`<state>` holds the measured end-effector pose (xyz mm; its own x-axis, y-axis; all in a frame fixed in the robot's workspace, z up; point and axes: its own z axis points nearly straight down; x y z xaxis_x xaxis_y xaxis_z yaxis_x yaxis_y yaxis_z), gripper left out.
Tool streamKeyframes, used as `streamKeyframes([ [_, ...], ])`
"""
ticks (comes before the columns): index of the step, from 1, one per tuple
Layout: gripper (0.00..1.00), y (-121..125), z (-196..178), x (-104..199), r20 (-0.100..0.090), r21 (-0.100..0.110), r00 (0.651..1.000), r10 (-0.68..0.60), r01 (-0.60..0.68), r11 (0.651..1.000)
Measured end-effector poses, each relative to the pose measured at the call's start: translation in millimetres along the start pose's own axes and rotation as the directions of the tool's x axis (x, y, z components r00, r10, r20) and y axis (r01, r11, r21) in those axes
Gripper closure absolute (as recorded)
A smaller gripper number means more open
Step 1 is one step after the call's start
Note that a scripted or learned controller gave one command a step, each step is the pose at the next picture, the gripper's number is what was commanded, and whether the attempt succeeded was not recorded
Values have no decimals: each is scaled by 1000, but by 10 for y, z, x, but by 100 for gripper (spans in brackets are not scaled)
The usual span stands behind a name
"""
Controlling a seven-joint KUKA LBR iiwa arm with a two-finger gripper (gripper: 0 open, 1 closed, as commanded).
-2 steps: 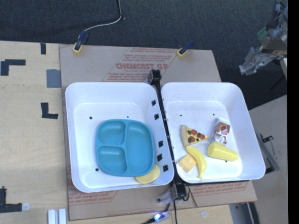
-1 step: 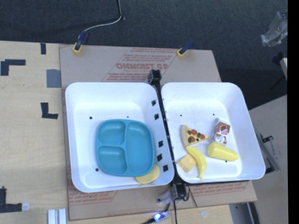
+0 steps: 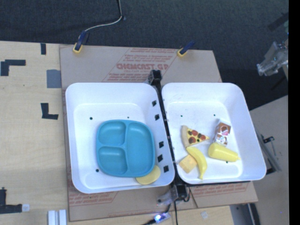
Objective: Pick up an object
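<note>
The right bin [image 3: 234, 95] holds a pizza slice [image 3: 193, 136], a yellow banana [image 3: 199, 161], a small orange-yellow block [image 3: 187, 164], a yellow lumpy piece [image 3: 223, 153] and a brown and white piece [image 3: 222, 132]. All of them lie in the bin's near half. In the left bin [image 3: 89, 97] a blue divided plate [image 3: 125, 147] lies flat, and a pale yellow round piece [image 3: 149, 176] peeks out from under its near edge. My gripper [image 3: 272, 62] hangs at the far right, outside the bins and beyond the right bin's far right corner, well away from every object.
The bins sit on a cardboard sheet [image 3: 140, 64] held by two clamps [image 3: 79, 45] at its far edge. A black divider strip [image 3: 161, 125] runs between the bins. A cable [image 3: 117, 13] lies on the dark floor behind.
</note>
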<state>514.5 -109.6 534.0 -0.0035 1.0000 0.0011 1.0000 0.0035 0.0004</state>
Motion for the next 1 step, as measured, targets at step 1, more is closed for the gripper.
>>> streamKeyframes([
  [1,100,-339,2416,462,-2,21,1000,2,-2,1000],
])
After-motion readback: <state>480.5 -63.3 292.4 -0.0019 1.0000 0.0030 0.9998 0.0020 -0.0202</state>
